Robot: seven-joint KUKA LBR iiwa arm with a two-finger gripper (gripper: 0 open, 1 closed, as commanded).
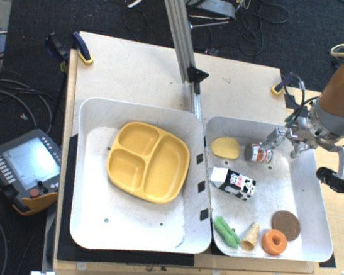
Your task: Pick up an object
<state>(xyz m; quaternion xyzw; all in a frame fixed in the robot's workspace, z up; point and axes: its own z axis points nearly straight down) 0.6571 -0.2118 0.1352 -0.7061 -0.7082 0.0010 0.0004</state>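
Counting near to far, you have: 1 donut (274,241), 1 cone (250,236), 1 green pod (227,231), 1 brown disc (286,224) | 1 cow carton (234,182) | 1 yellow tray (149,161) in left bin (84,217) | 1 yellow lump (226,147) | 1 can (260,154), right bin (317,186) far end; likely light, stiff, slick; take it across the sides | gripper (289,140) just beside can; grip state: cannot tell.

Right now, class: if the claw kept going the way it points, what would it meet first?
Probably the small can, lying right at the claw tip in the right bin; depth is hard to judge from above.
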